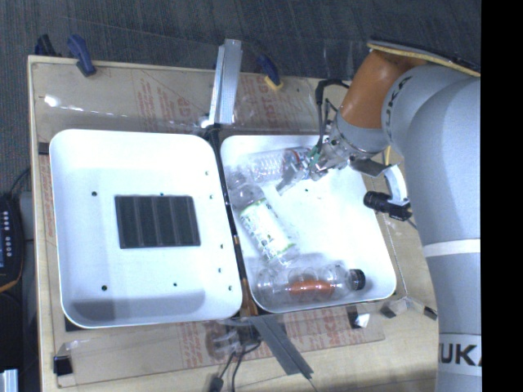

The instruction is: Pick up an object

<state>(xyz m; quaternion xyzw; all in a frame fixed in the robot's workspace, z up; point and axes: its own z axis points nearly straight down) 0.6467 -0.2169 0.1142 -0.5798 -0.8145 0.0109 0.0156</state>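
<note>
claw (301, 170) over right bin (372, 227) | three bottles (263, 223) inside

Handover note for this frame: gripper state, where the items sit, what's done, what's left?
Gripper: low in the right bin, at its far end, beside a clear bottle; nothing seen held.
Things: bottle with green-and-white label at the bin's middle; clear bottle with dark cap along the near wall. Left bin has a dark grille.
Done: arm reached into the bin.
Left: grasp and lift an object.
</note>
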